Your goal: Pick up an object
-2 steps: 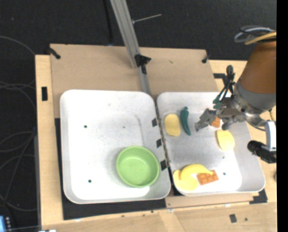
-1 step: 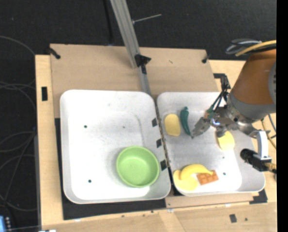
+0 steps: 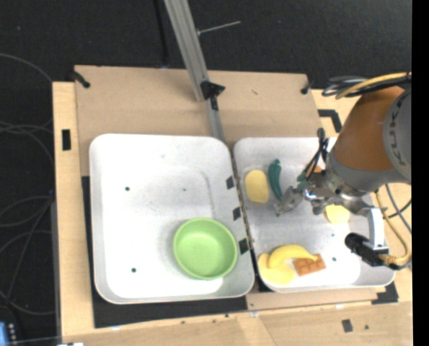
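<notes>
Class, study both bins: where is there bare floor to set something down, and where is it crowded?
Left bin: bare everywhere except the green bowl near its front right. Right bin: crowded by gripper, teal tool and yellow objects.

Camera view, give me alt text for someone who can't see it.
A grey robot arm with an orange band reaches into the right white bin, its gripper low beside a teal tool and a yellow block. A round green bowl sits in the left white bin.

I count two white bins (image 3: pixel 127 164), one green bowl (image 3: pixel 205 247), one teal tool (image 3: pixel 275 177), three yellow pieces (image 3: pixel 257 186), one orange piece (image 3: pixel 309 265).
</notes>
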`<action>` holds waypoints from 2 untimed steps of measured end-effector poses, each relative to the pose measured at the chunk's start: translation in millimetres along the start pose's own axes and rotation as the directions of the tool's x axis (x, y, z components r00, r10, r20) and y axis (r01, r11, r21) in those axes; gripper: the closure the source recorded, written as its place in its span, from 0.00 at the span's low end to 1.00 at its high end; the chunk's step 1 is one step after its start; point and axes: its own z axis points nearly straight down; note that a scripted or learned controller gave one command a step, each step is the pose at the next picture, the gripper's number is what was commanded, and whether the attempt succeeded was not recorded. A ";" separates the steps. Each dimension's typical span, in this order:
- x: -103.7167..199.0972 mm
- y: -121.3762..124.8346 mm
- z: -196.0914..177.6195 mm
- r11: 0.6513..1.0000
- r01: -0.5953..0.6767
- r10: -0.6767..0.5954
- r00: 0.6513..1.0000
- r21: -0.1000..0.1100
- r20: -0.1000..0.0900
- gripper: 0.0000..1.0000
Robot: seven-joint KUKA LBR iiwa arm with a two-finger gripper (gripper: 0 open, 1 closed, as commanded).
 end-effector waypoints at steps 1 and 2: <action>0.3 2.1 -13.4 1.000 -0.002 0.002 1.000 -0.007 -0.003 1.00; -9.3 7.5 -62.1 1.000 0.001 -0.001 1.000 -0.010 0.000 1.00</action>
